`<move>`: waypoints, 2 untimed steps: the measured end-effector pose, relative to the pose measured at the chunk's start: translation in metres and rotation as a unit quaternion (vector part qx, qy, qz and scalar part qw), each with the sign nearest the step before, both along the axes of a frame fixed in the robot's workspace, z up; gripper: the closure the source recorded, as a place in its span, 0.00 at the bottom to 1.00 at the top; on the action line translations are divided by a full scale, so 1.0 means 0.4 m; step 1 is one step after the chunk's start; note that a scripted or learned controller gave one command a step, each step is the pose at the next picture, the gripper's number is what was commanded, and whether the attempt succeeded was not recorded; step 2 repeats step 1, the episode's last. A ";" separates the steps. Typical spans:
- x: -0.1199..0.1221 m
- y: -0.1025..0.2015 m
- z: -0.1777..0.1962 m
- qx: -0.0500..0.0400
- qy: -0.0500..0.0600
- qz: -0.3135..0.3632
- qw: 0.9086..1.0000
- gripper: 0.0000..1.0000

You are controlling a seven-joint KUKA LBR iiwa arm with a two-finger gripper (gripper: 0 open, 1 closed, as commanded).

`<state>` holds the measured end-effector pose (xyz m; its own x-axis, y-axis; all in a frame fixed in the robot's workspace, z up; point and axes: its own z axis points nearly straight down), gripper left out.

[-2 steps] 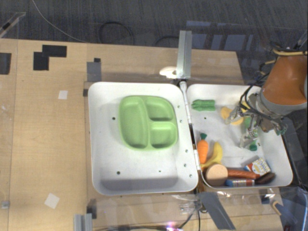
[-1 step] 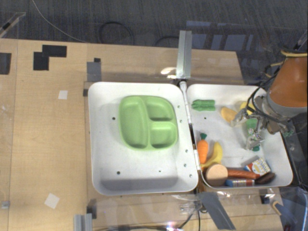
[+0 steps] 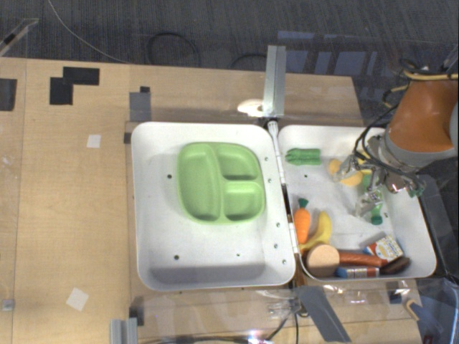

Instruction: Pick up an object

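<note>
The arm's gripper [image 3: 371, 201] is down inside the right bin [image 3: 423, 224], near its far right side, though I cannot tell how its fingers stand amid the cables and metal there. A yellow piece [image 3: 350, 178] lies just beside it to the left. A carrot [image 3: 303, 223], banana [image 3: 324, 229] and sausage [image 3: 362, 259] crowd the near wall, and the green divided tray [image 3: 219, 183] sits in the left bin [image 3: 154, 213].

Bare floor mid right bin [image 3: 423, 224]; toys [image 3: 358, 258] along front
</note>
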<state>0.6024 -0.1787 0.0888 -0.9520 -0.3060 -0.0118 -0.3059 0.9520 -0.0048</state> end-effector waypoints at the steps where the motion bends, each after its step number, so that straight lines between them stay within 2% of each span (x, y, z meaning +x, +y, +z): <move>1: 0.009 -0.024 0.000 0.000 0.000 -0.006 1.000 0.00; 2: 0.009 -0.024 0.000 0.000 0.000 -0.006 1.000 0.00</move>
